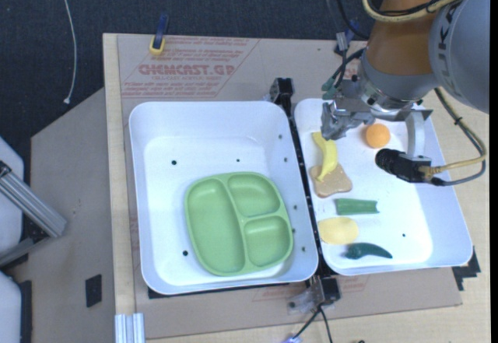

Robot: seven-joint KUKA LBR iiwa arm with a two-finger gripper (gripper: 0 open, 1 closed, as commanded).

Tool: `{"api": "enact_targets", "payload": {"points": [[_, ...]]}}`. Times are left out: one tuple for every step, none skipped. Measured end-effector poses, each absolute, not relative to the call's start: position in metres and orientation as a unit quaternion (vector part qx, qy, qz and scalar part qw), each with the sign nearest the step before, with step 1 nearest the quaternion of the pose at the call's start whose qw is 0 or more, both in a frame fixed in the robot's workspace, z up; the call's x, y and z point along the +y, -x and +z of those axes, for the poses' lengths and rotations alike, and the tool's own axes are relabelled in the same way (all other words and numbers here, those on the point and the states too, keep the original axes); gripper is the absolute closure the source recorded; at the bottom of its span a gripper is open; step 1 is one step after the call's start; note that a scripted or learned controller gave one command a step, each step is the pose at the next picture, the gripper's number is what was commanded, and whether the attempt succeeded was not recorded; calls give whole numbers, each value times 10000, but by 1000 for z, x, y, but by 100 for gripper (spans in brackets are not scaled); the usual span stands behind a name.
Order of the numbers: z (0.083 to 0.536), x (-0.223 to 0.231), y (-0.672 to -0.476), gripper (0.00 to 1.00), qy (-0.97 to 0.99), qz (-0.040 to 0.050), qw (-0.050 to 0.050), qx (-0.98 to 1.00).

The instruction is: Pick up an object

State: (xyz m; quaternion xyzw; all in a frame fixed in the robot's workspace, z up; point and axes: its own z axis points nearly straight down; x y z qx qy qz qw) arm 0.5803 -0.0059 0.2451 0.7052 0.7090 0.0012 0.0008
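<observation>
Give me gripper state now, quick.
Gripper: cannot be told from this view. It sits low in the right bin, just above the banana; nothing visibly held.

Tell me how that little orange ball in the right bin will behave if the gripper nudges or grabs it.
The orange ball looks round and smooth, so a nudge would probably send it rolling across the flat floor of the right bin. Its curved surface could slip out from between two fingers unless they close across its middle. It seems small and likely light. The gripper sits just beside it.
</observation>
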Motion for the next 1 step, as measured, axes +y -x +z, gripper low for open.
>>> {"api": "enact_targets", "payload": {"points": [[229,47,-581,100,-7051,-7,-20,7091]]}}
